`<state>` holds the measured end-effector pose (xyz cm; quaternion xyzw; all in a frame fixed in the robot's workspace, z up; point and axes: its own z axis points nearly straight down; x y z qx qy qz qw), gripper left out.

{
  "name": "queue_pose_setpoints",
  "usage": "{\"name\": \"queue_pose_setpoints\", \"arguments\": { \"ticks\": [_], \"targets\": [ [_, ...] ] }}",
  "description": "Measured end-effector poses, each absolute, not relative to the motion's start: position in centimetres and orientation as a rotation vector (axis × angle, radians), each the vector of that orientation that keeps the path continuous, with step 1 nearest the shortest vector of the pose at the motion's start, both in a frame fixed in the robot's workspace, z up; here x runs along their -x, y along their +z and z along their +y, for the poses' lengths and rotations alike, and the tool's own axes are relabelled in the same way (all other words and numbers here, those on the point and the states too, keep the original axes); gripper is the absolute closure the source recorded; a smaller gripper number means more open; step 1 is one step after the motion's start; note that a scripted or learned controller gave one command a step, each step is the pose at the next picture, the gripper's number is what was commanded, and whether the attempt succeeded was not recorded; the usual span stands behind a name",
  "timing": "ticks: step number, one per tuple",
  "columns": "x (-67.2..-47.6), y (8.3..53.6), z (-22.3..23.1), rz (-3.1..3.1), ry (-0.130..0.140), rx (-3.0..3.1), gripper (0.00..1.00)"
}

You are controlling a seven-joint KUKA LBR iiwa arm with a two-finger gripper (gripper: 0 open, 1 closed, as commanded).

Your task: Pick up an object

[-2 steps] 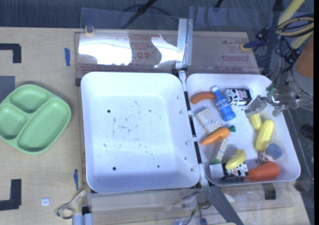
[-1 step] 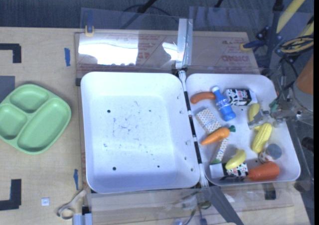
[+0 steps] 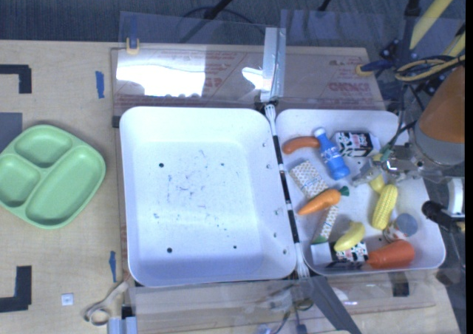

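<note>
The right bin [image 3: 432,199] holds several toy foods. An orange sausage [image 3: 299,144], a blue bottle [image 3: 333,157] and a black-and-white carton [image 3: 352,142] lie at its far side. A carrot [image 3: 319,202] and a checkered wafer [image 3: 307,175] sit near its left wall. A corn cob [image 3: 384,205] lies at mid-right. A yellow piece [image 3: 349,236] and a red-orange vegetable [image 3: 392,253] rest by the near wall. My gripper [image 3: 380,166] is low over the bin's right half, just beyond the corn cob and right of the bottle. Nothing shows between its tips.
The left bin [image 3: 148,133] stands beside the right one, with a shared ridge between them. A green divided plate [image 3: 48,175] lies on the bench at far left. Clear plastic panels stand behind both bins. Cables and stands crowd the back right.
</note>
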<state>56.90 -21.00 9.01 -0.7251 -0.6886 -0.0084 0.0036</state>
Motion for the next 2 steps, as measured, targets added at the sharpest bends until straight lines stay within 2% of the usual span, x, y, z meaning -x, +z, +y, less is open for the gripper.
{"name": "queue_pose_setpoints", "arguments": {
  "ticks": [1, 2],
  "targets": [
    [-56.9, 9.9, -21.3, -2.165, -0.019, 2.280, 1.00],
    [-59.5, 20.0, -17.3, -2.049, 0.000, 2.383, 1.00]
  ]
}}
